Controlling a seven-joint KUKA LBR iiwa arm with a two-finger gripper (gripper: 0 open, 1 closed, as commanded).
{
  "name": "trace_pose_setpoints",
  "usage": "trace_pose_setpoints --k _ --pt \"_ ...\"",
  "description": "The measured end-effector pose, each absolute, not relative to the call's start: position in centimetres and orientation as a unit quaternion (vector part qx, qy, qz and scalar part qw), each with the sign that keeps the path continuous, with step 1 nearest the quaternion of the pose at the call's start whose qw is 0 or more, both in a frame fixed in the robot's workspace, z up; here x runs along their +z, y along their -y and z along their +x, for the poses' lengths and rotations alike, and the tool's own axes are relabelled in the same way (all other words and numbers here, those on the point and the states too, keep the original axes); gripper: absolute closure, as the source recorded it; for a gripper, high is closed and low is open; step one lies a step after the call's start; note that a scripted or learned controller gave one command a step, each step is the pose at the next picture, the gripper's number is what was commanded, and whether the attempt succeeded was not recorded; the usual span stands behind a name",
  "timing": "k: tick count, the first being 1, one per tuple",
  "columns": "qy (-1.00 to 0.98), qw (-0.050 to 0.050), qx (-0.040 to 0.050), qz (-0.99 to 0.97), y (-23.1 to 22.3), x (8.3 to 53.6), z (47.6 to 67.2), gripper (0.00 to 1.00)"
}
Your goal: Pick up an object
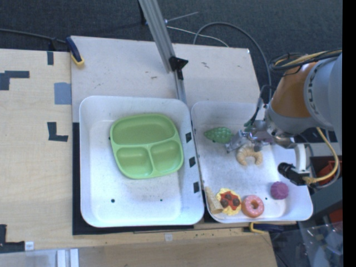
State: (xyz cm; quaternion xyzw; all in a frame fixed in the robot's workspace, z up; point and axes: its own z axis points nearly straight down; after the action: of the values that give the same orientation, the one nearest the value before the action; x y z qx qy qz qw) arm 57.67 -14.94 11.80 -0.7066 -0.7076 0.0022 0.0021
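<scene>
the arm reaches in from the right, its orange band sitting above the right-hand bin [207, 113], and the gripper [240, 142] hangs low over the middle of that bin. its metal fingers [234, 146] point toward the left, but from here they are too small and cluttered for me to tell whether they are parted or closed. nothing shows between them.

just beside the fingers, on the side nearer me, lies a tan croissant [250, 156], very close to the gripper or perhaps touching it. to the left of the gripper sits a green leafy toy [218, 134], close to the bin's left wall. along the near edge of the same bin lie a slice of pizza [225, 201], a pink frosted doughnut [253, 206] just beside it, and a purple round piece [279, 191] further right.

the left-hand bin [94, 166] holds a green divided plate [147, 146], resting flat toward its far side. both bins stand side by side on the desk [33, 121], touching along their shared edge.
</scene>
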Motion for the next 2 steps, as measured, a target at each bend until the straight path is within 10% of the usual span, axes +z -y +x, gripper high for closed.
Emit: trace_pose_setpoints --k 1,2 --pt "0.707 -0.009 -0.0008 -0.707 15.4 9.5 58.0 0.00" --pt "0.707 -0.009 -0.0014 -0.707 15.3 10.6 58.1 1.00"
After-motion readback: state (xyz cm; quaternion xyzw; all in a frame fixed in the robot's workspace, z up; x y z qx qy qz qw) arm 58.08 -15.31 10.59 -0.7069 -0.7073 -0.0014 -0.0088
